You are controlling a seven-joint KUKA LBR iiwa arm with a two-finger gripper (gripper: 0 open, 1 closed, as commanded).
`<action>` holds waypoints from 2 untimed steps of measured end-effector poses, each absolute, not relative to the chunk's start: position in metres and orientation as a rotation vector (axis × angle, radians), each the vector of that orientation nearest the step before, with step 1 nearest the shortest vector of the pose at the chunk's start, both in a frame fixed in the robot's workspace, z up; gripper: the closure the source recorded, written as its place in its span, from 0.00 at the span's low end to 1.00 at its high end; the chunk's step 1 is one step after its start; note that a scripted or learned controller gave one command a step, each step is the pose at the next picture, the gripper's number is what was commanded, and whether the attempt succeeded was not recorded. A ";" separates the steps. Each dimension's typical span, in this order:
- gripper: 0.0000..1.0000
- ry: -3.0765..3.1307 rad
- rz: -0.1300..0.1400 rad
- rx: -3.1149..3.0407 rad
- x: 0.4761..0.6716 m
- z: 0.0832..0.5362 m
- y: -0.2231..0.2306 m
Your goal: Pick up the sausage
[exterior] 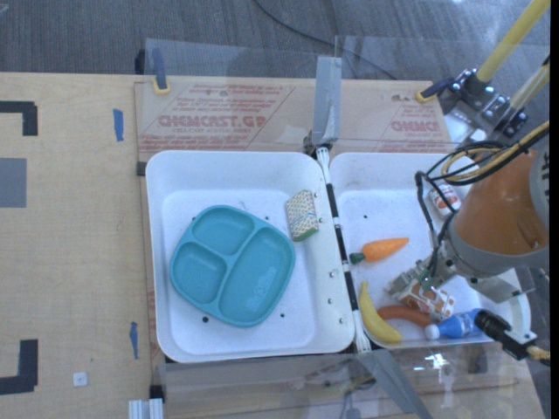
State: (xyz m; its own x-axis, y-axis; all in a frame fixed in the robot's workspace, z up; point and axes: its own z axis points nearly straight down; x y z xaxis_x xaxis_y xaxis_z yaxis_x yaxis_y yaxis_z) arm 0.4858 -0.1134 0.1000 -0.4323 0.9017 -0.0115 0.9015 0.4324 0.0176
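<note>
At the front rim of the right bin (384, 175) lies a blue bottle (457, 325) with a white cap, partly covered by the arm (498, 216). Beside it is the banana (376, 317), and between them the sausage (403, 313), a reddish-brown stick lying flat; its right end is hidden under the gripper (425, 291). I cannot tell how the gripper's grasp stands, because the shapes are too small and mixed. A carrot (384, 249) lies further back. The left bin (166, 190) carries a teal divided plate (231, 264) and a dotted sponge (303, 215).
</note>
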 end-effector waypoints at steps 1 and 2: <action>1.00 2.718 0.001 1.571 0.542 0.185 -0.080; 0.00 2.718 0.001 1.571 0.542 0.185 -0.080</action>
